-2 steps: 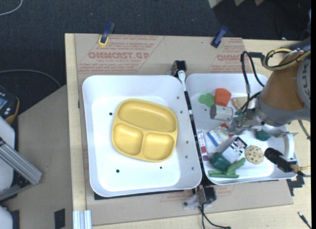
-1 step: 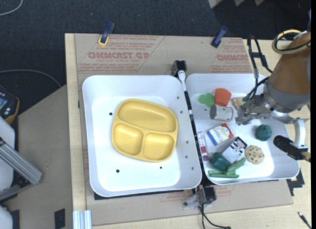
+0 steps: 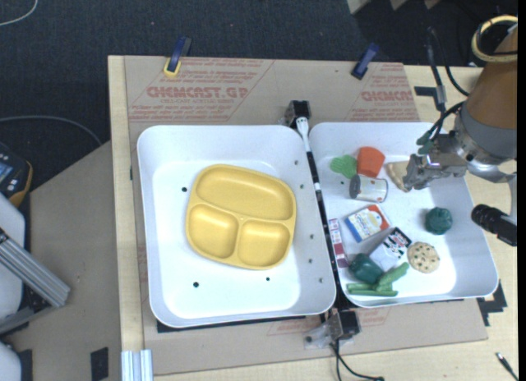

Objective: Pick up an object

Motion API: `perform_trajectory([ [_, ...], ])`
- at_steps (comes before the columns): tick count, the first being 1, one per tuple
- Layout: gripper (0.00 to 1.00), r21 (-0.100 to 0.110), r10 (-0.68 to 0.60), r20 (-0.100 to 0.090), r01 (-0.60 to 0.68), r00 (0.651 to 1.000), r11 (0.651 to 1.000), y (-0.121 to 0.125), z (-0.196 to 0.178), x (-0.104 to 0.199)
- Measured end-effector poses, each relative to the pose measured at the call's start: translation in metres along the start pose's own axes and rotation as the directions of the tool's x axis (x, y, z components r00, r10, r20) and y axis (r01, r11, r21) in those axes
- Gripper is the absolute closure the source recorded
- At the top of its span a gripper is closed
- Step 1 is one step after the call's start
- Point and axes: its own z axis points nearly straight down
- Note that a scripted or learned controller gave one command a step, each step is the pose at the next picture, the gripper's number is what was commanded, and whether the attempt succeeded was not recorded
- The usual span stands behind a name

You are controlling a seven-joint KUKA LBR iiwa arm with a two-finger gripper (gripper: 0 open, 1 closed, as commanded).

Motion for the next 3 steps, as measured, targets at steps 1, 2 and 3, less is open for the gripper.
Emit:
perform_trajectory([
  [1, 1.00, 0.005, 0.001, -0.001, -0.001, 1.000, 1.000, 0.001, -0.006, 0.000],
  [2, 1.00, 0.012, -0.002, -0.005, 0.002, 1.000, 1.000, -0.016, -0.007, 0.048],
  [3, 1.00, 0.015, 0.000, -0.006, 0.001, 1.000, 1.000, -0.056, -0.002, 0.084],
])
